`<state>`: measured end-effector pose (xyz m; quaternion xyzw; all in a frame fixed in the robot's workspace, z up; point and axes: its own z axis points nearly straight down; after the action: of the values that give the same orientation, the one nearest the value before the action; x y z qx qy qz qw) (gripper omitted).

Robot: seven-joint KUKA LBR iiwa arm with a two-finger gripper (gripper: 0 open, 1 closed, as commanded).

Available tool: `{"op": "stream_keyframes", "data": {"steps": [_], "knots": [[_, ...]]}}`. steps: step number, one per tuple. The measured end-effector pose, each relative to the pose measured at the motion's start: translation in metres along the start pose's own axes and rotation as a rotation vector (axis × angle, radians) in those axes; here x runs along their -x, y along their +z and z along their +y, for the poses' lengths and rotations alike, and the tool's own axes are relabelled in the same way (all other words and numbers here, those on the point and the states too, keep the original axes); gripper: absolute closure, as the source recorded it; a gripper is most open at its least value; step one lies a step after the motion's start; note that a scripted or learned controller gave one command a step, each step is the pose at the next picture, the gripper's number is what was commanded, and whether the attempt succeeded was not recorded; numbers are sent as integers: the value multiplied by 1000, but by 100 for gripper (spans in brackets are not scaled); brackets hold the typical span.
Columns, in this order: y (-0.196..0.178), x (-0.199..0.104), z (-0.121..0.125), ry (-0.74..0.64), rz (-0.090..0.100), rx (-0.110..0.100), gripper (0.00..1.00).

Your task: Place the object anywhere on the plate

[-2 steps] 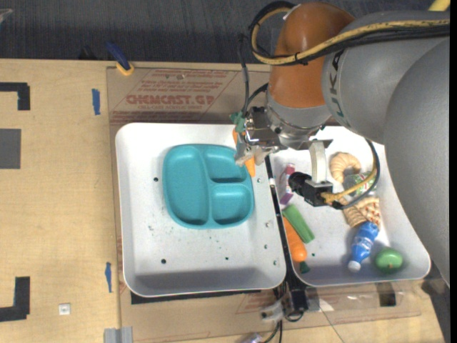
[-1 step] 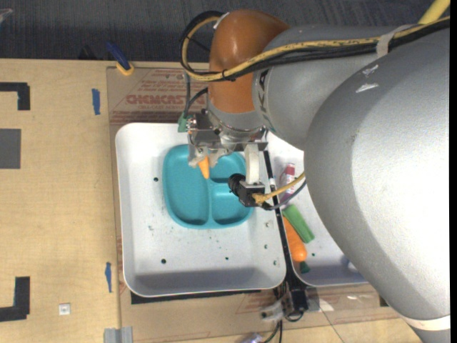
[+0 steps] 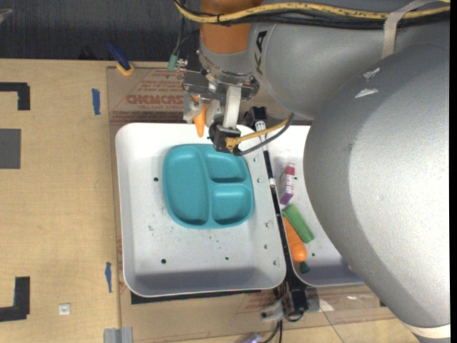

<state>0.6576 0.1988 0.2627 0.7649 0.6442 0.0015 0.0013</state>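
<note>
Grey arm [image 3: 371, 120] looms over the right bin [image 3: 325, 274], where a green and orange object [image 3: 295, 231] lies at the plate's four o'clock. Its gripper [image 3: 227, 140] hangs at the teal divided plate's [image 3: 207, 186] one o'clock rim in the left bin [image 3: 143, 249]; jaw spread cannot be told.

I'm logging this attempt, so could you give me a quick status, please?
Tool above plate's far edge, grip unclear. Small orange object beside it. Plate bare.
</note>
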Motion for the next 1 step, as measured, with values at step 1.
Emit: {"op": "stream_keyframes", "data": {"steps": [1], "knots": [[90, -17, -6, -515, -1, -9, 100]]}}
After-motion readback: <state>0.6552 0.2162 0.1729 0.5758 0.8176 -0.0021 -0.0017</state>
